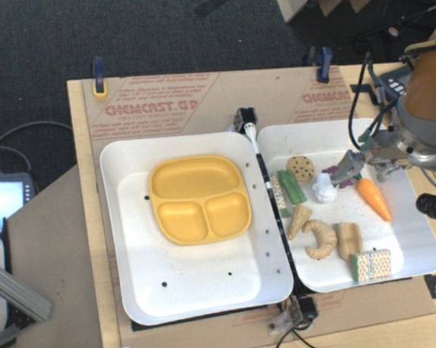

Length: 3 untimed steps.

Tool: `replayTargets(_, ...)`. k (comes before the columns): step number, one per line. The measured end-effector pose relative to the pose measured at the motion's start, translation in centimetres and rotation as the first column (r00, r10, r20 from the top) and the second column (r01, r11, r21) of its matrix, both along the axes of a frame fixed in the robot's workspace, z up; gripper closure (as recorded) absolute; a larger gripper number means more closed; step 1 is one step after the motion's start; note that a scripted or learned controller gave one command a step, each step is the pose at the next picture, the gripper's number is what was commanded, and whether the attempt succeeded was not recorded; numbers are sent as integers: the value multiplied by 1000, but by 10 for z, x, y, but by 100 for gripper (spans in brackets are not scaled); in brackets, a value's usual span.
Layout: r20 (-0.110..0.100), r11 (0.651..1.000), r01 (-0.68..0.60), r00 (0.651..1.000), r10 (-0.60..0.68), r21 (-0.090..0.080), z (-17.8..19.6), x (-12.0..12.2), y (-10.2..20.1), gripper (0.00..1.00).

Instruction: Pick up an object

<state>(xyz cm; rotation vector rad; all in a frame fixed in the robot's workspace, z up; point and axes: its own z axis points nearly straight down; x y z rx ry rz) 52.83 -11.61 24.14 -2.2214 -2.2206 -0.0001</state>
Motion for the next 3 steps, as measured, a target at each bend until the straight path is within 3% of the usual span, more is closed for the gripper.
replayTargets(1, -6, 1000, 8, 1000, -8, 1, -78, -42, -94, 0)
replayTargets(2, -2, 1000, -5, 1000, 5, 2, -161, 2, -54, 0)
replayTargets(3, 8, 1000, -7, 1000, 7, 0, -156, 77, -12, 0)
